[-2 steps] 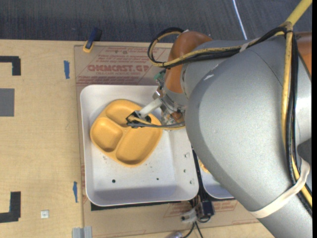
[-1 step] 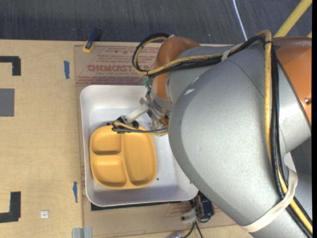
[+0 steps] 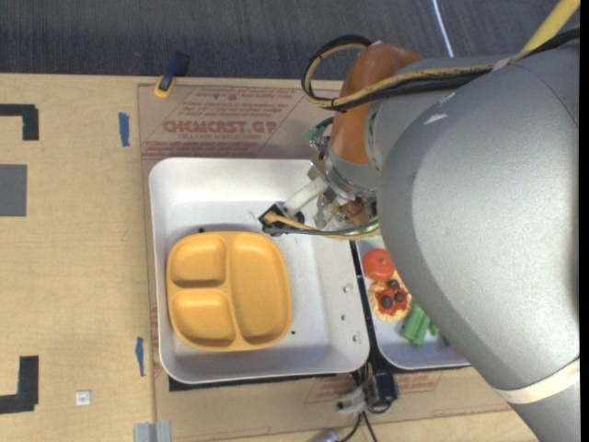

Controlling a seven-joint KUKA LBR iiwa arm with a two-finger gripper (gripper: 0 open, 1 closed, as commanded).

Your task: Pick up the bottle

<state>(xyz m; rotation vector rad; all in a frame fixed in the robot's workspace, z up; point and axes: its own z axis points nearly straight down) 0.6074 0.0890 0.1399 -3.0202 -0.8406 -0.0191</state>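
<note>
My gripper (image 3: 324, 210) hangs low over the back right corner of the left white bin (image 3: 184, 187), close to the wall that it shares with the right bin (image 3: 405, 357). The grey arm with its orange band comes in from the right and hides most of the right bin. What is under the gripper is hidden by the wrist.
A yellow divided plate (image 3: 228, 288) lies in the left bin's front left part. At the right bin's visible left edge lie a red tomato (image 3: 376, 263), a small pizza-like toy with dark dots (image 3: 390, 298) and a green piece (image 3: 416, 326). Cardboard surrounds the bins.
</note>
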